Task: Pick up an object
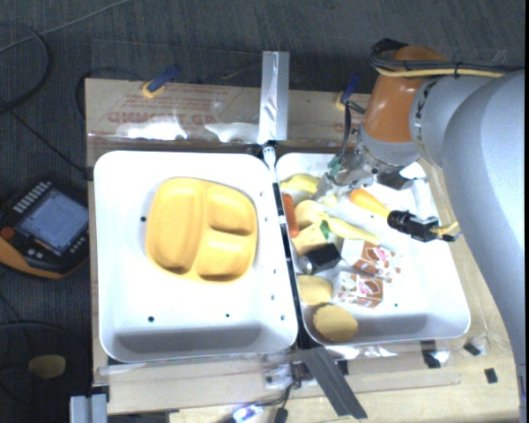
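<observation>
The grey arm (485,166) bulked nearest, covering the right edge of the worktop (185,104) and the right rim of the right bin (428,311). Its orange band sat above the bin's far wall. The worktop was a brown board, with a narrow margin showing round both bins.

The left bin (115,324) was smooth white plastic with rounded corners. It held a glossy yellow dish (198,227), moulded in three soft lobes. Bare floor ran all round the dish, widest along the near wall.

The right bin was crowded against the shared wall and through its middle. Its near right corner and right side lay open.

The hand (346,170) hung low at that bin's far left corner, close to the far wall and the divider. Whether it was apart or together could not be told, and nothing was seen held in it.

The things to pick lay just beside and nearer than the hand:
- A flat printed packet (368,276) lay in the middle.
- A round tan bun (335,322) sat by the near wall.
- A tapered orange carrot (368,201) lay just right of the hand.
- A pale yellow lump (300,184) touched the divider side, just left of the hand.
- A small black block (323,257) sat among the yellow pieces.
</observation>
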{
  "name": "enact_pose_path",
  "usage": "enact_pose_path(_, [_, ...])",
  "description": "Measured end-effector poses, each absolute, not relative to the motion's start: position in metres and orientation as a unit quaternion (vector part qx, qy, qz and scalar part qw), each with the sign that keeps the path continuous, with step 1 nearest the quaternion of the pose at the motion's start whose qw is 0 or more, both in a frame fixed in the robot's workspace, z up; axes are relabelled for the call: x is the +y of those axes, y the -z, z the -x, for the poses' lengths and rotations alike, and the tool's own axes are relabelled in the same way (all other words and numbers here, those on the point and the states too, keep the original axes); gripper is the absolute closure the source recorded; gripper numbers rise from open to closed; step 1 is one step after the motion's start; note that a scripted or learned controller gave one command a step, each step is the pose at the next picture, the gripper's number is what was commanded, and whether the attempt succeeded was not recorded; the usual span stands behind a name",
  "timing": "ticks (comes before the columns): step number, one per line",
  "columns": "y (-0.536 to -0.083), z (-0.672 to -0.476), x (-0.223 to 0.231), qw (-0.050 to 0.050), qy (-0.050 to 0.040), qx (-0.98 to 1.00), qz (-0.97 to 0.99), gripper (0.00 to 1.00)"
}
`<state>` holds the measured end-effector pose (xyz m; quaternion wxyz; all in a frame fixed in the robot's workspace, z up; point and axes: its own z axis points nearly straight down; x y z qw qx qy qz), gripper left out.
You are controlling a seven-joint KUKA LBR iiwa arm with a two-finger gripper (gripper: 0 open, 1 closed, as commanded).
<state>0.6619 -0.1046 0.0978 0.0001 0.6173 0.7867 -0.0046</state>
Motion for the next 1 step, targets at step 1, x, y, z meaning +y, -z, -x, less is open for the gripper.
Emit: enact_pose_path(1, [-0.252, -0.6688, -0.0454, 0.001, 0.0004, 0.78, -0.625, 1.0])
